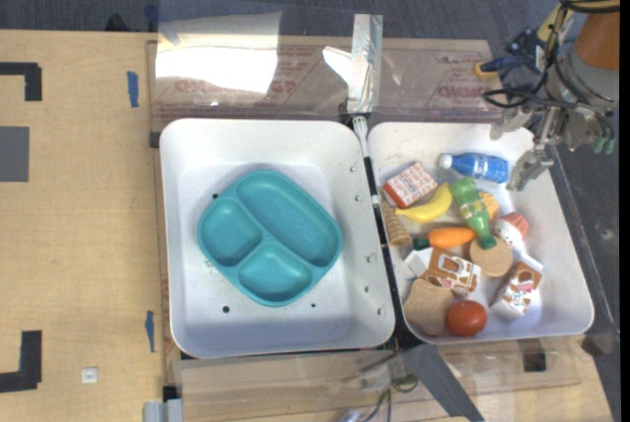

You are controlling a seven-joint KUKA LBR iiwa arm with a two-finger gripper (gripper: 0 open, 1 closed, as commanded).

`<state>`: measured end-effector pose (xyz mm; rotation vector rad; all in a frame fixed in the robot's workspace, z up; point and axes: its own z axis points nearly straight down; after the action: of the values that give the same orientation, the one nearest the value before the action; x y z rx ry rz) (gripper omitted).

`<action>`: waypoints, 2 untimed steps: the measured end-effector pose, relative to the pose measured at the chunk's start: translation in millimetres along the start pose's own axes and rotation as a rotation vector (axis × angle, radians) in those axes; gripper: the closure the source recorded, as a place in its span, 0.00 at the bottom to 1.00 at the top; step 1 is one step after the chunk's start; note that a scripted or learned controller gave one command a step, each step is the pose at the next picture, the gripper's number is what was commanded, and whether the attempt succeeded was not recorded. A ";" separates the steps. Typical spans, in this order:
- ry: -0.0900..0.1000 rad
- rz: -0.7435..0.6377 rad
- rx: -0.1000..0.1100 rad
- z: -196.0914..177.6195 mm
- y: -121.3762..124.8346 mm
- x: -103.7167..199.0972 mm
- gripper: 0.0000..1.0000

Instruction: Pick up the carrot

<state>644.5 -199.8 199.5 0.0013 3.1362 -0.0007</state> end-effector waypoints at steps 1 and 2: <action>-0.005 0.081 0.001 98.4 67.3 37.4 0.00; 0.000 0.364 0.001 112.7 5.4 21.8 0.00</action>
<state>623.3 -194.4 86.7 0.5685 3.0838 0.0001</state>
